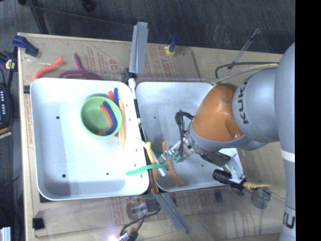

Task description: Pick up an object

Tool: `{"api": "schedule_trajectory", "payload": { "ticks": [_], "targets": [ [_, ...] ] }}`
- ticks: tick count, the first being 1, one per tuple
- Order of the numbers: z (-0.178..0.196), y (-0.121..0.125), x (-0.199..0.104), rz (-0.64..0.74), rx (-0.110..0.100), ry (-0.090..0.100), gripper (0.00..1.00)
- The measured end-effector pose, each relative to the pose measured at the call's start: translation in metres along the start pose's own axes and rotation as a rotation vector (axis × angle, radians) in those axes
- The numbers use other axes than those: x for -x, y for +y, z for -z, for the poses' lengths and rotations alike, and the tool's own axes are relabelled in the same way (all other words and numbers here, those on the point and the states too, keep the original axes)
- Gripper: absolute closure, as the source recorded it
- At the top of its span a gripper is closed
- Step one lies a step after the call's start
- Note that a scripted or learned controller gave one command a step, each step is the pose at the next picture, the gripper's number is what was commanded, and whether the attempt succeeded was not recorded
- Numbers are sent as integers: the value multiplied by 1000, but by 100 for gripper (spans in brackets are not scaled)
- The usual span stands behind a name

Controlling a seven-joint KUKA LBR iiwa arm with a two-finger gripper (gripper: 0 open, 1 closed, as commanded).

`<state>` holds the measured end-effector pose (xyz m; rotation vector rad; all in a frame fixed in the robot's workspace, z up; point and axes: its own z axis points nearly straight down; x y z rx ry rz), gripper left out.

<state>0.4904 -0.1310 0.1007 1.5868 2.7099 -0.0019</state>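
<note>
**benchwatcher:** ok so the hand (173, 153) sits low in the centre of the frame, down over the left part of the right shallow white plastic bin (165, 97). Honestly can't tell if it's clenched or released, the metal bits are too small and cluttered.

**iiwa_fan:** what's right around it?

**benchwatcher:** a thin teal-green plastic stick (145, 168) runs from just beside the hand out to the lower left, crossing the divide and ending over the lower right corner of the left shallow white plastic bin (50, 149). Couple of thin curved orange plastic strips (173, 173) lie right next to it, just below the hand. Whether anything is actually gripped, no idea.

**iiwa_fan:** and the arm?

**benchwatcher:** big grey arm with an orange band (241, 119) fills the right side, coming in from the right edge.

**iiwa_fan:** left bin?

**benchwatcher:** round light-green plastic bowl (98, 115) in its upper middle, with red, blue and yellow strips draped at its right rim. All of it on a tan cardboard-covered desk (195, 59).
</note>
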Motion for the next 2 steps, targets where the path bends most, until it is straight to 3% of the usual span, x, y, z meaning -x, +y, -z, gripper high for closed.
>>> {"api": "schedule_trajectory", "payload": {
  "ticks": [1,2],
  "targets": [
    [10,0,1,4,-1,-2,100],
    [164,59,5,-58,0,1,100]
  ]
}}
